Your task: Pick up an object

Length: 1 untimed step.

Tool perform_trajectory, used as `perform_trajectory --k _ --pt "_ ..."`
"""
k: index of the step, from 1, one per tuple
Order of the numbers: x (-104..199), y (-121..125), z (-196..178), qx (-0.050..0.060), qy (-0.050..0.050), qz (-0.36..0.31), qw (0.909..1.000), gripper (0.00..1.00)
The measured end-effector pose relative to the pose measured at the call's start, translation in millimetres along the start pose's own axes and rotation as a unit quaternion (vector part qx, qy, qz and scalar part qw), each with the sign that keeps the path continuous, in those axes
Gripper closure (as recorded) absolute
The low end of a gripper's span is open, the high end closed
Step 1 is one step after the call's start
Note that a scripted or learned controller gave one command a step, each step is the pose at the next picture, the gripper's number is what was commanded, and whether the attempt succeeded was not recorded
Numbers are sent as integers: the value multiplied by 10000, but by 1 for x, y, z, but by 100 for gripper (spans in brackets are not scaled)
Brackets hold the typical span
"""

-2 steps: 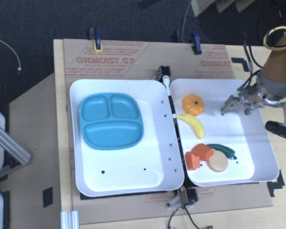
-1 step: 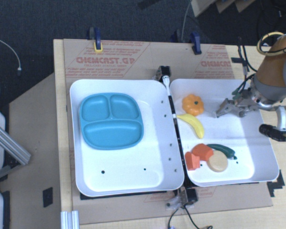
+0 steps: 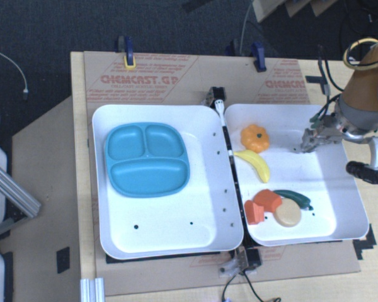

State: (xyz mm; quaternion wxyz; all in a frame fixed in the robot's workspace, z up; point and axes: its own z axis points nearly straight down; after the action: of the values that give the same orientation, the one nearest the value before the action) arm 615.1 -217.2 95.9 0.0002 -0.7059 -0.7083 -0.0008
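Beneath both white bins point(image 3: 176, 241), board point(image 3: 176, 74) printing seemingly reads "CHEMCAST GP".

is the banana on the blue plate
No, the banana lies in the right bin, while the blue plate sits in the left bin.

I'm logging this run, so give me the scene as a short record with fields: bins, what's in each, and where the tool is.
left bin: holds a blue divided plate
right bin: holds an orange pepper-like toy, a banana, a red piece, a dark green piece, a tan round piece
tool: over the right bin's upper right part, apart from the toys
tool contents: nothing seen between its fingers
arm: grey, orange band, entering from the right
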Motion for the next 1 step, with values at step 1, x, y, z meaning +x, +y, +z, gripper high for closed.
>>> perform_trajectory --k 1 --pt "5 9 -49 -33 -23 9 10000 100"
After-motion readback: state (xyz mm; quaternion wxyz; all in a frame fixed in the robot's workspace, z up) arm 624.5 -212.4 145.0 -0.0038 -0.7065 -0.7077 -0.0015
